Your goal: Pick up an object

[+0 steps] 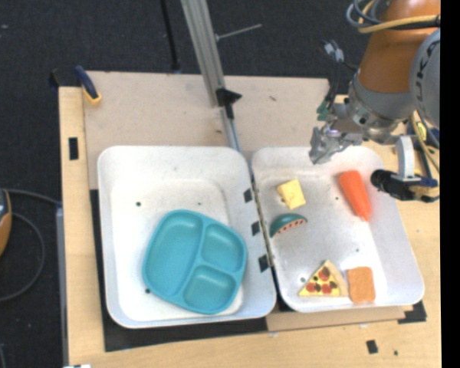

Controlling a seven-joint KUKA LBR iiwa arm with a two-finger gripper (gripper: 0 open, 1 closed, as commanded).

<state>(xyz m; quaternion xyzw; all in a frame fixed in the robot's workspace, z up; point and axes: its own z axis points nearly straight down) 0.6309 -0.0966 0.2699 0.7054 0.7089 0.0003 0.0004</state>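
- The gripper (pixel 324 149) hangs over the far edge of the right bin (pixel 383 240), close to that bin's far-left corner, with nothing between its fingers; how far apart they stand cannot be told from this slant.
- The grey arm with its orange band (pixel 395 33) reaches in from the right, above the bench (pixel 153 110).
- In the right bin lie five toy foods, all apart from the gripper:
  - a yellow cheese block (pixel 291 194) near the bin's left side, the nearest piece to the gripper;
  - a watermelon slice (pixel 288 225) just in front of the cheese, close to the bin's left wall;
  - an orange carrot (pixel 355 193) toward the right side, lying lengthwise front to back;
  - a pizza slice (pixel 323 280) near the front edge;
  - an orange-brown piece of toast (pixel 361 284) just beside the pizza slice, on its right — whether the two touch is unclear.
- The left bin (pixel 119 182) holds a teal divided plate (pixel 195 261) with three compartments, set toward the front of that bin.
- An aluminium post (pixel 203 41) rises from the bench behind the seam between the two bins.
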